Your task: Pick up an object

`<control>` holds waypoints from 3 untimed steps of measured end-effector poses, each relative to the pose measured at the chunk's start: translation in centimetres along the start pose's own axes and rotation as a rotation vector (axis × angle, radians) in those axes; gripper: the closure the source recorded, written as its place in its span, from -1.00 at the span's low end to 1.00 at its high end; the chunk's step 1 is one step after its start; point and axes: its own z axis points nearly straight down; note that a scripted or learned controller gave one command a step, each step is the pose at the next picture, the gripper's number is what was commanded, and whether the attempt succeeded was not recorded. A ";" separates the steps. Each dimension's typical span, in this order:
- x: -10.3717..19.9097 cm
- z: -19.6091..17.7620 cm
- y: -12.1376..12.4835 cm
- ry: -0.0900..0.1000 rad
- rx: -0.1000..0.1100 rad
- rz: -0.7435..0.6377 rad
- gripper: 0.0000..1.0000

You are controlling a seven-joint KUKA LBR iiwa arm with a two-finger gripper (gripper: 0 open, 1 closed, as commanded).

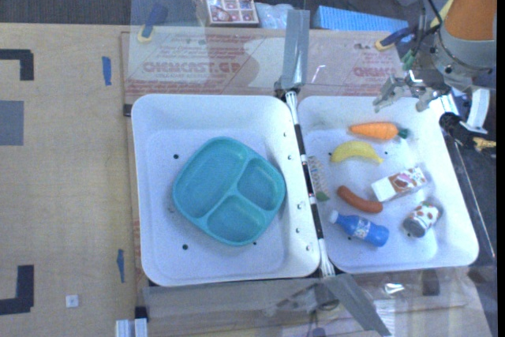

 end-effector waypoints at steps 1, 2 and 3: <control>-2.0 9.7 0.8 -0.002 -0.003 0.018 -1.00; 0.5 12.2 0.8 -0.001 -0.001 -0.071 -1.00; 0.4 11.3 0.6 -0.001 0.008 -0.071 1.00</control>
